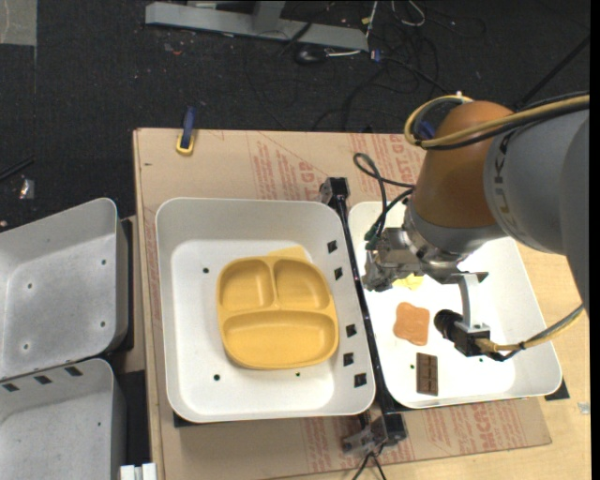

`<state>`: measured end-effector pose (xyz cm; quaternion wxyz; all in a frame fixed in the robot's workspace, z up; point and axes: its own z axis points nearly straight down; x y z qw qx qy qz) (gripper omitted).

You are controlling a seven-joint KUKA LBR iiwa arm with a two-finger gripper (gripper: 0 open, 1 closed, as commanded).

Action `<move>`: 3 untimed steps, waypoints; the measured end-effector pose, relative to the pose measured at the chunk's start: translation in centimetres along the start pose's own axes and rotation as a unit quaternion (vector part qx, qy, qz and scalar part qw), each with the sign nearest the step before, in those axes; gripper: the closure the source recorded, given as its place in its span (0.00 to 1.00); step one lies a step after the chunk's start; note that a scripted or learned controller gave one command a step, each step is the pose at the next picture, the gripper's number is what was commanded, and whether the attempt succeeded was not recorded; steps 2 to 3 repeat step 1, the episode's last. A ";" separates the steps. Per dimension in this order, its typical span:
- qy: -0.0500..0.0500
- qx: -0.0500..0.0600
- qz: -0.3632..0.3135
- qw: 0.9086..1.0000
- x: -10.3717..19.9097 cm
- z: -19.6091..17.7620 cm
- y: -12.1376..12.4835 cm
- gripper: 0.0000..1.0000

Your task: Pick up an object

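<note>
My end effector [398, 272] sits low over the right bin [525, 375], near its left wall; can't tell its state, wrist blocks it. Candidates: orange slab [412, 322] mid-bin, just below me; brown bar [427, 374] near the front edge; yellow bit [410, 280] partly under me. Slab looks light, flat, maybe soft: pinch across its short sides. Yellow tray [277, 313] in left bin [187, 375]: stiff, wide, poor pick.

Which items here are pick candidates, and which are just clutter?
Pick candidates:
- yellow divided tray, left bin
- orange piece, right bin
- brown bar, right bin
- small yellow thing under the wrist

Clutter:
- yellow-and-blue clamp
- floor cables
- grey panels
</note>
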<state>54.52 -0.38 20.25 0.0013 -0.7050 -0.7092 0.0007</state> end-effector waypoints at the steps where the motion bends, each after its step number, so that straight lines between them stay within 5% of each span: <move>1: 0.000 -0.002 -0.001 1.000 5.5 -1.7 -0.6 1.00; 3: 0.000 -0.002 -0.001 1.000 5.5 -1.7 -0.6 1.00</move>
